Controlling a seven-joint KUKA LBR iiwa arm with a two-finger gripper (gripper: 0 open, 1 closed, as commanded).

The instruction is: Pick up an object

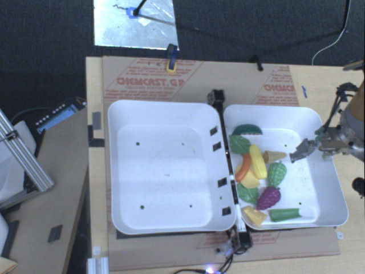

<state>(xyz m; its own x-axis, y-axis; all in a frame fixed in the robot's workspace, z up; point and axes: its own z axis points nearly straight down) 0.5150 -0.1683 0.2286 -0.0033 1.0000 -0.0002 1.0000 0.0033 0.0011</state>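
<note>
Two shallow white bins sat side by side on the counter. The left bin showed bare white floor. The right bin held a cluster of toy foods along its left side: a dark green curved piece at the top, a green leafy piece, an orange carrot, a yellow corn cob, an ice-cream cone, a light green bumpy fruit, purple grapes, a yellow wedge and a green pepper. The right half of that bin's floor lay open. The end effector hung above it, just right of the cone, touching no toy; whether it was open or closed I cannot tell.
</note>
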